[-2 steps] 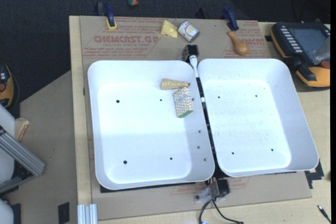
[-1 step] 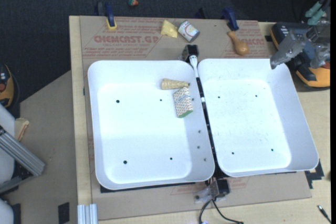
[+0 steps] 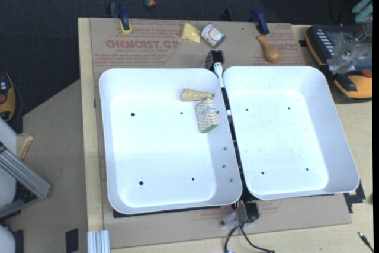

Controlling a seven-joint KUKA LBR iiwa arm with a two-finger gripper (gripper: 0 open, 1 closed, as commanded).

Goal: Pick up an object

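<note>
- The table [image 3: 151,44] carries two shallow white bins side by side. A brown board with red print lies under them.
- The left bin [image 3: 154,175] holds the only things that we see inside a bin. Both lie in its far right part, close to the wall shared with the other bin.
- The right bin [image 3: 290,157] shows us only its white floor with some dark dots.
- A grey blurred part at the right edge of the view seems to be the gripper [image 3: 350,55], well apart from both bins. Whether it is released or clenched we cannot tell.
- The patterned packet [image 3: 205,115] lies flat, its long side running toward us. We judge it the easier target, because it has more free floor on its left side.
- The tan cone-shaped piece [image 3: 196,95] lies on its side just behind the packet, perhaps touching it. It may roll when it is pushed.
- For a good pick, we think the arm should come down straight over the middle of one thing and close across its narrow side, away from the bin wall and from the neighbour.
- Behind the bins, on the board, lie a yellow piece [image 3: 190,32] and a small box [image 3: 212,35].
</note>
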